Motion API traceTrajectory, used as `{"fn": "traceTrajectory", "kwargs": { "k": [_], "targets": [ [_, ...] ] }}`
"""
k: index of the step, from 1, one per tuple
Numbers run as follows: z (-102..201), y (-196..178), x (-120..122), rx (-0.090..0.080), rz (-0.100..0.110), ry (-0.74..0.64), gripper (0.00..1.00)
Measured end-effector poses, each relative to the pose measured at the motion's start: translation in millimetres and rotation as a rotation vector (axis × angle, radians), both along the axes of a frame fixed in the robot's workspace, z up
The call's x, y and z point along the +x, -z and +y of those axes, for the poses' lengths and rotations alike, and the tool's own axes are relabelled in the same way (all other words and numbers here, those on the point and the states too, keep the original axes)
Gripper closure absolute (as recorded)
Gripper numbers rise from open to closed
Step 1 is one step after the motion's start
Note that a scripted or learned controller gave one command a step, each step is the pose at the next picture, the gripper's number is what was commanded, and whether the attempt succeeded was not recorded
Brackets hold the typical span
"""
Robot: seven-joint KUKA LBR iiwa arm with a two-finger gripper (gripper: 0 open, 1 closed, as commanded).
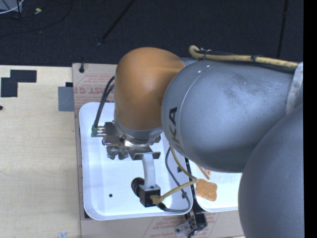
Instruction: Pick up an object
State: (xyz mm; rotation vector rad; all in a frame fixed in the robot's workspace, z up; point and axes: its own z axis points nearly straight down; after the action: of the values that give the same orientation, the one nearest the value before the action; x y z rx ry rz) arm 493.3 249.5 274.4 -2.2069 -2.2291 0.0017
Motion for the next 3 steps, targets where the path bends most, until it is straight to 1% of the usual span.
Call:
{"fn": "traceTrajectory", "kwargs": {
  "k": [1, 2, 3],
  "targets": [
    [-6.4, -51.4, -3.8, -0.002, -0.005, 0.009, 1.0],
    [-5.3, -11.4, -17.8, -0.006, 0.003, 0.01, 1.0],
    [-5.2, -6.1, -18.3, -0.005, 0.0, 0.01, 1.0]
  ]
}}
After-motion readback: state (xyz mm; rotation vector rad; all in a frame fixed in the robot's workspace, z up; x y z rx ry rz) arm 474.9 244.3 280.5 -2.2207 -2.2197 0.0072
